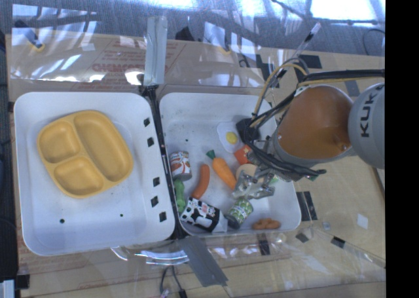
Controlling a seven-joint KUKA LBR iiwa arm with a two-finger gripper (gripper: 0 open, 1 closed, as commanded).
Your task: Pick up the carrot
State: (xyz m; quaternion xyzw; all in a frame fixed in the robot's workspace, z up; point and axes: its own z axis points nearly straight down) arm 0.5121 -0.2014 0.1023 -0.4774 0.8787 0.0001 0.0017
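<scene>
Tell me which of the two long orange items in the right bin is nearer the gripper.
The carrot, the one with the green top, lies nearer the gripper. The hot dog sausage lies further left, plain with no green.

The setting is a robotics laboratory bench, identified by the two white bins [85, 231] set side by side and joined by a black divider strip [156, 159], the clear sheeting taped around those bins, and the cable-laden KUKA arm [327, 123] reaching over the right-hand bin.

arm [327, 123] cut by right edge; hides right bin [196, 103] corner, red item [241, 154] partly.
</scene>
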